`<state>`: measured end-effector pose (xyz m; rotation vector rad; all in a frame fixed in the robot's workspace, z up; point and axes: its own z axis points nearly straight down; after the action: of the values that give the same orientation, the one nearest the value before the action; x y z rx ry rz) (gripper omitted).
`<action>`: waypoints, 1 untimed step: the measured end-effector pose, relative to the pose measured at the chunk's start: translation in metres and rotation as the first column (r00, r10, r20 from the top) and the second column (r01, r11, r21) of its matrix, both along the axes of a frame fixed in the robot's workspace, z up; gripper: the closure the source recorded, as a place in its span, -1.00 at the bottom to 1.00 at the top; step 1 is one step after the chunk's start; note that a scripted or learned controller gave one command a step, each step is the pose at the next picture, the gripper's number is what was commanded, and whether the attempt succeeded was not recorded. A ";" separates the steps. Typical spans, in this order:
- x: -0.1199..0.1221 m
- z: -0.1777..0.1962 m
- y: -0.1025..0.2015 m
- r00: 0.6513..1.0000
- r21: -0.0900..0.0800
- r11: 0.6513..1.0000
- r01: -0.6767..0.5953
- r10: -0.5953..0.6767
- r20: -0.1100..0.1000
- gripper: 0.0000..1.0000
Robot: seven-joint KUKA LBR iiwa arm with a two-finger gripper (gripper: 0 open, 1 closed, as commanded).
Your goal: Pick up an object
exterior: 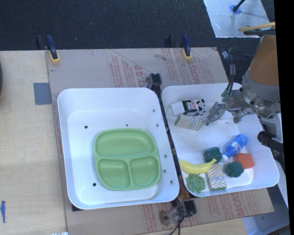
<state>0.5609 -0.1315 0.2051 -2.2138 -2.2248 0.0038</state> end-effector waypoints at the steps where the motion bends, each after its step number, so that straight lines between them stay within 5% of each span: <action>1: -0.072 -0.096 -0.059 1.000 -0.002 1.000 -0.003 0.003 0.016 -1.00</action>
<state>0.4894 -0.1903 0.1086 -2.2201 -2.2369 -0.0118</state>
